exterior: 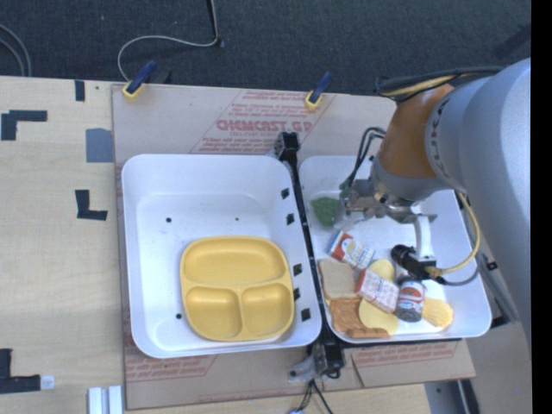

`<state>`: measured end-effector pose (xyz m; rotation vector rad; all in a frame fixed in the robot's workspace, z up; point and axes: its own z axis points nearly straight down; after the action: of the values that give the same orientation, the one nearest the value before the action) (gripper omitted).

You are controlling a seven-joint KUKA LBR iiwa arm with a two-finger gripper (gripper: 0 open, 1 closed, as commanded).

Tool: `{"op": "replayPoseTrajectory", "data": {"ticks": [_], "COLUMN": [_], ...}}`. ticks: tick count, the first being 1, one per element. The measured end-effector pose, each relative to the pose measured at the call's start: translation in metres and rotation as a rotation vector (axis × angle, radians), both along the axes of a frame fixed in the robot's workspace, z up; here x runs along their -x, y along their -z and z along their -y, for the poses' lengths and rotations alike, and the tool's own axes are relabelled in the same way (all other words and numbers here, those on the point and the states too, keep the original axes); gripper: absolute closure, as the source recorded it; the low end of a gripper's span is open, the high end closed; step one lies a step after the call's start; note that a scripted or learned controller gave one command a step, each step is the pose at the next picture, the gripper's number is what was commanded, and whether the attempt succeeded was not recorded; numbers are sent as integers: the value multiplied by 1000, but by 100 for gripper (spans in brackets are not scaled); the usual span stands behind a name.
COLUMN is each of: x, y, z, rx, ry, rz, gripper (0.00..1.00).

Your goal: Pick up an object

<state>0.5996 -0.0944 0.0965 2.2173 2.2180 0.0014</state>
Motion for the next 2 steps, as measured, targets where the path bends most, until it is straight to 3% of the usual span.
{"op": "replayPoseTrajectory", "data": {"ticks": [1,2], "x": [0,39], "y": [0,10], "z": [0,1], "rx": [0,0], "ry": [0,-1], "rz": [0,4], "gripper": [0,0]}}
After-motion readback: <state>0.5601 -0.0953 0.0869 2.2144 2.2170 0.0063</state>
